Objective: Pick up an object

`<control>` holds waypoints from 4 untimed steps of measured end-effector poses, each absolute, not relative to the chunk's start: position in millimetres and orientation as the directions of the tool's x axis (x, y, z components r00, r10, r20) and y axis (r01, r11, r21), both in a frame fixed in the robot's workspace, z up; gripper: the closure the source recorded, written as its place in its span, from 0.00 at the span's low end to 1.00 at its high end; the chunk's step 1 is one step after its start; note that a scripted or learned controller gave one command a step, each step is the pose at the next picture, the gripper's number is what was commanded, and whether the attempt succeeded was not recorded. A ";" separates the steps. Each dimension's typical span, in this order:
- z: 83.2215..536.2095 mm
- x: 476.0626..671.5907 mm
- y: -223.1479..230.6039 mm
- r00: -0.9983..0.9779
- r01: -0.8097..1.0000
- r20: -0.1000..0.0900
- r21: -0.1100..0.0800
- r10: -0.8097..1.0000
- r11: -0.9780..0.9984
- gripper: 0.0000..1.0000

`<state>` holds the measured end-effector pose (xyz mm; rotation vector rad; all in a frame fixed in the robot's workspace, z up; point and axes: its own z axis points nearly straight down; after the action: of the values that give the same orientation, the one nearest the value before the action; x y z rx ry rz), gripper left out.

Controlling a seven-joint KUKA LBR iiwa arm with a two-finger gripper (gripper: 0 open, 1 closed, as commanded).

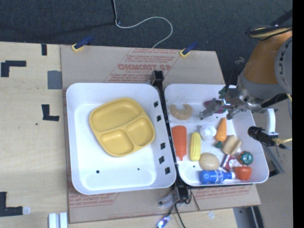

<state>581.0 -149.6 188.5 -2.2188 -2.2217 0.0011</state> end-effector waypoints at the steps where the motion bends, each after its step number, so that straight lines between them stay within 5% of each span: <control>1: 204.2 504.4 -109.7 0.000 1.000 0.002 -0.006 1.000 0.001 0.00; 2: 182.5 481.6 -20.8 -0.009 1.000 0.004 -0.008 1.000 0.009 0.00; 3: 193.2 482.3 -25.9 -0.001 1.000 0.001 -0.006 1.000 0.001 1.00; 4: 363.6 485.2 70.2 -0.014 1.000 0.006 0.016 1.000 0.014 1.00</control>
<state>485.2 70.2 363.6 -2.2106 -2.2420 -0.0252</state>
